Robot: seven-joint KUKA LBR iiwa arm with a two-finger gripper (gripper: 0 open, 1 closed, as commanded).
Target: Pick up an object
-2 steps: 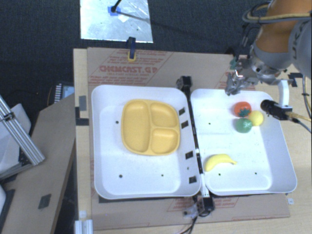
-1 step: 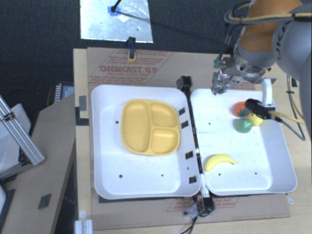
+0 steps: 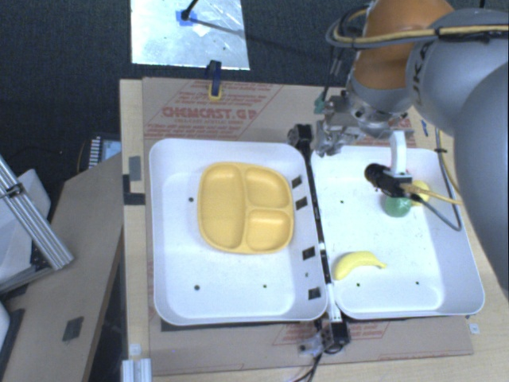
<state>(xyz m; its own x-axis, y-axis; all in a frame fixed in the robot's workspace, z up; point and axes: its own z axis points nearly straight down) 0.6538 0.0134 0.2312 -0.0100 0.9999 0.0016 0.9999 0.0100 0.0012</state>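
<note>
While the end effector (image 3: 338, 138) hovers, grip state unreadable, at the right bin's (image 3: 445, 293) rim, a descent risks missing the banana (image 3: 358, 264).

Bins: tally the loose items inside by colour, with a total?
Yellow: 2, the yellow plastic divided tray in the left white bin and the yellow toy banana in the right white bin.
Green: 1, the small green round object, right bin.
Total: 3
</note>
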